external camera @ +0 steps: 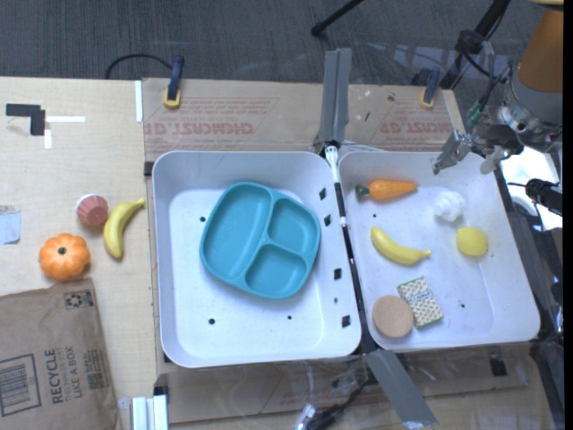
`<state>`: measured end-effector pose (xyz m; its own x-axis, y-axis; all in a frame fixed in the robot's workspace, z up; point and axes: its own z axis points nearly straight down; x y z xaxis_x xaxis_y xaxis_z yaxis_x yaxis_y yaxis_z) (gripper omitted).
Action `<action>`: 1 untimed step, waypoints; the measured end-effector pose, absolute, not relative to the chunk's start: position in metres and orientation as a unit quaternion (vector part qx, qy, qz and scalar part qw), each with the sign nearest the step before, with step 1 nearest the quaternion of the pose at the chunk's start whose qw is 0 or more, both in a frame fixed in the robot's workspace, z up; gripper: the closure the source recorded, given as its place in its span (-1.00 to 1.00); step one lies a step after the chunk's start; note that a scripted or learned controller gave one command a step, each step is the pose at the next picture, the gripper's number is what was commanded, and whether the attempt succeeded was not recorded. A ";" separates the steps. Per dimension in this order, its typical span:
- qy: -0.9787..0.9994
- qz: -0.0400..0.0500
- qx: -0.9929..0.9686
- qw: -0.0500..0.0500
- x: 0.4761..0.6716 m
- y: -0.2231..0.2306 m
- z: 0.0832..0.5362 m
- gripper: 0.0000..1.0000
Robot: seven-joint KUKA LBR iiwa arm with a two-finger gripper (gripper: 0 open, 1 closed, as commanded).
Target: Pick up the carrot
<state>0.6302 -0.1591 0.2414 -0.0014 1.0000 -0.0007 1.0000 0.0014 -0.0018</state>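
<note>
Carrot (391,189), just the one, lies on its side near the back edge of the right bin (501,325), toward that bin's back left corner, its green stub pointing at the divider between the two bins. Nothing is touching it.

Counting the rest of that bin: one yellow banana (399,247) in the middle, one lemon (472,241) toward the right wall, one crumpled white lump (449,206) just behind the lemon, one round tan cookie (392,316) near the front edge, and one patterned cracker (421,300) touching the cookie on its right side. Six things in all, well spread out.

The left bin (179,321) holds a single blue plate (260,238) with three compartments, sitting near its centre.

The end effector (472,148) hangs over the back right corner of the right bin, above the rim, well apart from the carrot. Its fingers stand apart with nothing between them. The arm (541,56) rises behind it, its orange band showing at the top right.

Out on the bare worktop (54,150), left of the bins, I count a second banana (120,227), one small pumpkin (64,256), one pinkish round item (92,210) just beside that banana, and one brown paper bag (49,356) at the front left corner. Two clamps (173,91) grip the back edge.
</note>
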 end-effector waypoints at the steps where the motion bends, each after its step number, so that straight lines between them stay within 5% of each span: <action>1: -0.647 0.000 -0.763 -0.001 0.658 -0.107 0.103 -1.00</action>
